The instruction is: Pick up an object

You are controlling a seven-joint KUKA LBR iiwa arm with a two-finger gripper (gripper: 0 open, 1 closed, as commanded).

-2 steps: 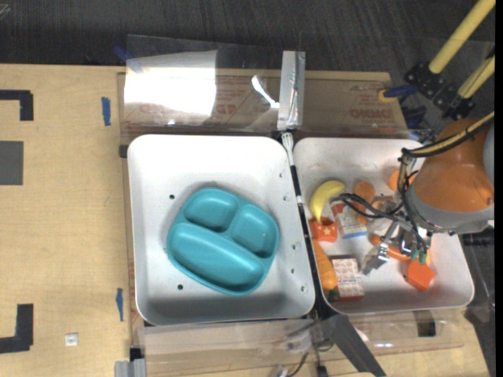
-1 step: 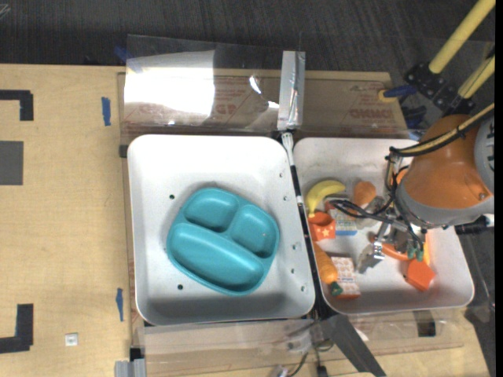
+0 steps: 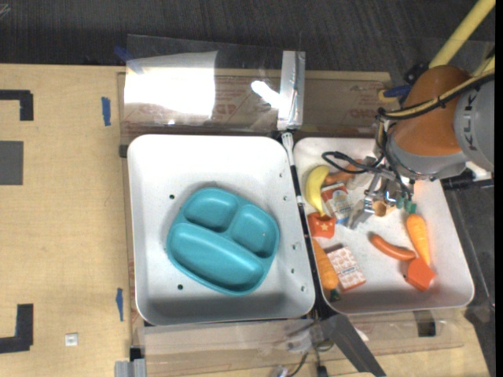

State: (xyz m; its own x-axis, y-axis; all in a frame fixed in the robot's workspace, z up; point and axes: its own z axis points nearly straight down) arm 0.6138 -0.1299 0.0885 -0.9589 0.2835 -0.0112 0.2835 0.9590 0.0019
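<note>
The right bin (image 3: 460, 289) holds several toy foods. A yellow banana (image 3: 314, 188) lies at its left wall, with a red fruit (image 3: 322, 226) just below it. An orange carrot (image 3: 418, 238), a red sausage (image 3: 391, 247) and an orange block (image 3: 420, 276) lie on the right side. A small printed box (image 3: 346, 267) sits near the front, beside an orange cob (image 3: 326, 269). My gripper (image 3: 368, 207) hangs low over the middle of this bin, right of the banana and above a small packet (image 3: 339, 203). Nothing shows clearly in its grasp.
The left bin (image 3: 149, 289) carries a teal divided plate (image 3: 222, 238). A clear plastic sheet (image 3: 208, 89) stands behind the bins. The grey arm with its orange band (image 3: 428, 128) comes in over the right bin's back right corner. Black cables (image 3: 346, 162) trail near the banana.
</note>
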